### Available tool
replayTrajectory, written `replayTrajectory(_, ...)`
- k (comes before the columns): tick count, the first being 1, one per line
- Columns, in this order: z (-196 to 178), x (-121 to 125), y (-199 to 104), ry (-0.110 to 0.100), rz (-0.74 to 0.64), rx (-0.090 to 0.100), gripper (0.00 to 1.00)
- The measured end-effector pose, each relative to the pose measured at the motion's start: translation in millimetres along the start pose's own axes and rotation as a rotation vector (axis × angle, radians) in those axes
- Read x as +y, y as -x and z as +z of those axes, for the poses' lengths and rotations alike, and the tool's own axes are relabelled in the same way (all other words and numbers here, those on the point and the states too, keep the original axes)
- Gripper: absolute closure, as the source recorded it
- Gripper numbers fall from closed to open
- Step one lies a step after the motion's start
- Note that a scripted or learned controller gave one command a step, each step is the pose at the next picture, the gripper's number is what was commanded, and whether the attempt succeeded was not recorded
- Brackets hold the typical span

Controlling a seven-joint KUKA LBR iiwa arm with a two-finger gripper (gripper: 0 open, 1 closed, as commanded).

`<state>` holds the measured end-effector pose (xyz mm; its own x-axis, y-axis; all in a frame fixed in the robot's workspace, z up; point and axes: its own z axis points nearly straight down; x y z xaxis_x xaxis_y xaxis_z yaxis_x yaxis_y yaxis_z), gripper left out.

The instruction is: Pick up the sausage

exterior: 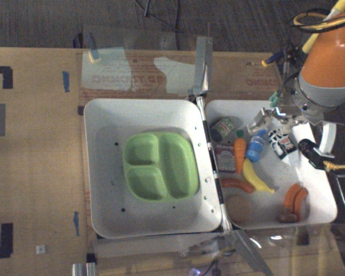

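Sausage point(237, 184) reddish-orange, slim, lying beside banana point(256, 178); pincer point(274, 118) grip state unclear.

Legible markings are limited. The cardboard sheet point(138, 76) lying on the tabletop behind the two bins carries one line of large printed capitals, seen through a clear plastic panel point(144, 62); glare and blur prevent reading the word. A small black-and-white package point(283, 143) in the right bin point(328, 200) bears printed marks too small to read. A flat dark packet point(225, 157) at that bin's left wall shows a label, also illegible. No numbers or brand names can be made out.
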<state>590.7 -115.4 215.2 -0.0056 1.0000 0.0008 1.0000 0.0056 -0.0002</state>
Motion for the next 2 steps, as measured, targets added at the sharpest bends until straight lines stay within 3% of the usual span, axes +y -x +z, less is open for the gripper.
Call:
replayTrajectory(1, 107.6, -70.6, -20.6, 0.001, -0.428, 0.0, 0.0)
replayTrajectory(2, 128.2, -103.1, -7.2, 0.006, -0.151, 0.001, 0.0)
